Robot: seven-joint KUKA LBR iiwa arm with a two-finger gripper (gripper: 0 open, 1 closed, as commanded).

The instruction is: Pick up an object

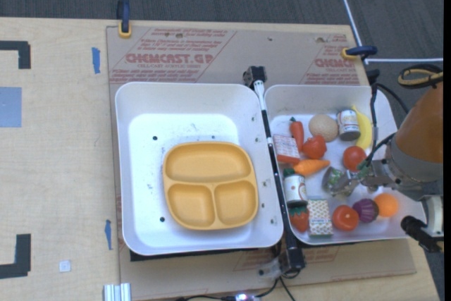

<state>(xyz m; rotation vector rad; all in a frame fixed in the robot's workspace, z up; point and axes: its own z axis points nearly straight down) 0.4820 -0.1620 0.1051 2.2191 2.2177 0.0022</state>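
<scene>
On the left of my counter [56,173] sits the left bin [141,109], and in it lies a yellow divided tray [210,185], one long compartment on its far side and two smaller ones on its near side. Just to the right, touching along the shared rim, is the right bin [384,99], and that one holds the jumble. Along its left wall I see a small red-and-white packet [285,146], an orange carrot [310,167] lying flat beside it, a little jar [295,188] nearer to me, and a pale carton [320,217] at the near edge with something red [299,220] tucked against its left side. Toward the far side stand a red chilli [297,131], a tan egg-like ball [323,127], a tin can [348,123] and a banana [364,129] against the right of the can. A red tomato [314,147] lies between chilli and carrot, another tomato [353,157] is near the banana's lower end, and a third [345,217] rests near the carton. My claw [340,183] hangs low in the middle of this bin, above the third tomato; it is a blur of metal, so I cannot tell how wide it stands or whether it grips anything. Right of it lie a purple onion [366,209] and an orange fruit [386,205], touching each other.
</scene>
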